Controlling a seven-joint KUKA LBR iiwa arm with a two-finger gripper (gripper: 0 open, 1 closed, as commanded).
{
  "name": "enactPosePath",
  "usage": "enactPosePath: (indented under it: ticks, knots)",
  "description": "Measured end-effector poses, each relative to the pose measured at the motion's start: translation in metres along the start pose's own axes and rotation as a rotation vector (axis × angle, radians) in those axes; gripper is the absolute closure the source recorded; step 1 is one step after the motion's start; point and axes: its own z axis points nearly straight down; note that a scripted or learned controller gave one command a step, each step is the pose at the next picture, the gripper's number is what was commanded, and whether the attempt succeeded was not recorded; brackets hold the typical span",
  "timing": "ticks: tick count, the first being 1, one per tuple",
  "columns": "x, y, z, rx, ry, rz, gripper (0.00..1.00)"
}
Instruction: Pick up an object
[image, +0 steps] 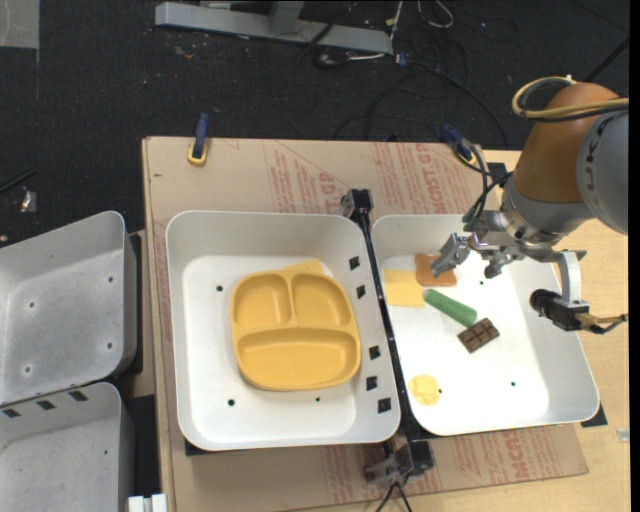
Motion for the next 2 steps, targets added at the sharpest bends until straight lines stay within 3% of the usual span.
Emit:
enactPosePath:
  ticks: [1, 2]
  knots:
    - [0.005, 0.001, 0.044, -0.002, 0.0, -0.001, 0.0]
    - [0.004, 0.003, 0.031, -0.008, -0.002, 0.0, 1.0]
